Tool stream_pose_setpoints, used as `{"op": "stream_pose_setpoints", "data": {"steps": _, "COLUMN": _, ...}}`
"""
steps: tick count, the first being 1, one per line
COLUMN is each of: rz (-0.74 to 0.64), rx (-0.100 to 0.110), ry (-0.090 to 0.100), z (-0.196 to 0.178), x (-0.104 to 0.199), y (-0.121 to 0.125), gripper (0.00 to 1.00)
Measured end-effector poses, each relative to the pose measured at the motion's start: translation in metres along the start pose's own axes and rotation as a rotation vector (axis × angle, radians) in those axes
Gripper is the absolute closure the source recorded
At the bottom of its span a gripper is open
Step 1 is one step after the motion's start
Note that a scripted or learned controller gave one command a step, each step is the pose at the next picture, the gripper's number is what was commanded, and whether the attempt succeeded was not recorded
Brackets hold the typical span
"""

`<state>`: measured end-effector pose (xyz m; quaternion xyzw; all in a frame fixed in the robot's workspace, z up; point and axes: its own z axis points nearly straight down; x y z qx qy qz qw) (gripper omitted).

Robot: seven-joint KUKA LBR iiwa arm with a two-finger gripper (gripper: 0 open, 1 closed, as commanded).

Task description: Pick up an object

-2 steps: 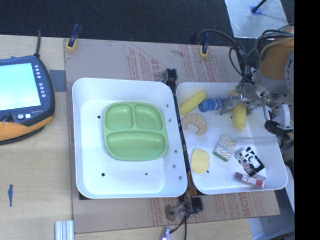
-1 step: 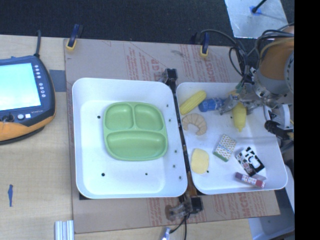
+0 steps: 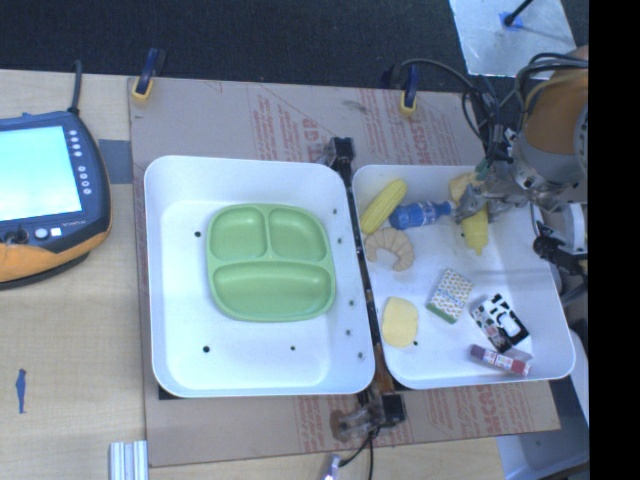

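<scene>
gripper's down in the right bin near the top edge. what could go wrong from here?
1. The gripper sits among a yellow piece, a blue bottle and another yellow item; closing could catch two or nudge one away.
2. It works close to the bin's far wall, so a pushed item may jam against it instead of being gripped.
3. The yellow piece looks rounded and may slip out on lift.

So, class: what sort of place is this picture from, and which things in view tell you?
Most likely a robotics lab bench set up for picking trials. The clues: a grey robot arm with trailing cables, a teach pendant beside the bins, and toy food such as a corn cob in the right white bin.
</scene>
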<state>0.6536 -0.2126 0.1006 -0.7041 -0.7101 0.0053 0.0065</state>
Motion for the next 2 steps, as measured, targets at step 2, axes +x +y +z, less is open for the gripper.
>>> {"op": "stream_pose_setpoints", "data": {"steps": 2, "rz": 0.002, "rx": -0.013, "ry": -0.003, "z": -0.03, "x": 0.112, "y": -0.027, "gripper": 1.0}}
